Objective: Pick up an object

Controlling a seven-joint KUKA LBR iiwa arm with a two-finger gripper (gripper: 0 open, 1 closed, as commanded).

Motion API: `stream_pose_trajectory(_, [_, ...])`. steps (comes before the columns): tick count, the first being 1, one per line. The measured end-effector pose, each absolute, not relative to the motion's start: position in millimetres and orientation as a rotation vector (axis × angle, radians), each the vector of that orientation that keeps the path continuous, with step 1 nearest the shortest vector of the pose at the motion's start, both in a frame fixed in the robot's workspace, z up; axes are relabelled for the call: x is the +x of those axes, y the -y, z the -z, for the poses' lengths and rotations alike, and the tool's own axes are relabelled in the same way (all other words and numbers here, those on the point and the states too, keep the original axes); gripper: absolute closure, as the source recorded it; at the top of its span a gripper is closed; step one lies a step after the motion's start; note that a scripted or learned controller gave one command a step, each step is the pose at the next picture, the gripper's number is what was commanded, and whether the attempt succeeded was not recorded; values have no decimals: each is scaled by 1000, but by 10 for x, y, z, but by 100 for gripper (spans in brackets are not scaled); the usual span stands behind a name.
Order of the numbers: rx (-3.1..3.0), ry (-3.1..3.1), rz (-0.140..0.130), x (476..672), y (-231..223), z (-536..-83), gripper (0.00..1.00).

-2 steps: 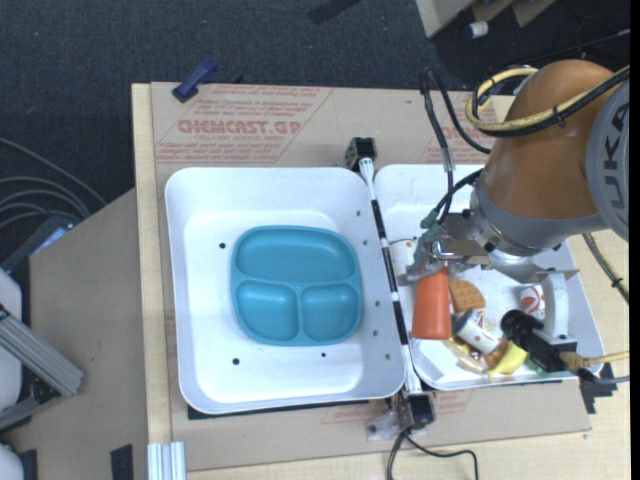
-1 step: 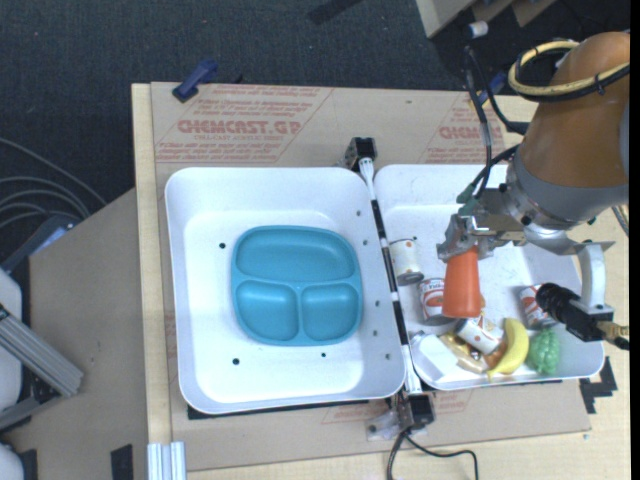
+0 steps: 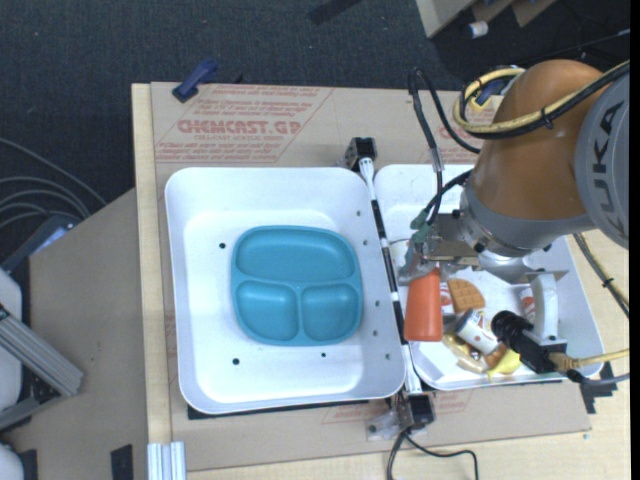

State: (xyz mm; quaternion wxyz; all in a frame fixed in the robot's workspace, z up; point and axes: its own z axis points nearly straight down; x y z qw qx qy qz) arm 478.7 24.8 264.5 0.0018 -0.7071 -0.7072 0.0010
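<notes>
The end effector (image 3: 420, 260) hangs at the orange toy's (image 3: 423, 308) 12 o'clock. Open or closed, I can't tell. Nothing looks lifted yet.

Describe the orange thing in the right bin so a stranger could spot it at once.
Find the right-hand white bin, under the arm. Against the wall nearest the other bin lies a stubby orange-red cylinder. It is the bin's only orange thing; the tan disc and yellow piece beside it are smaller.
</notes>
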Motion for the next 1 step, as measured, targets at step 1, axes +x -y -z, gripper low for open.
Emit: stream_pose_trajectory(1, [-2219, 2220, -3, 4790, 336, -2586, 100])
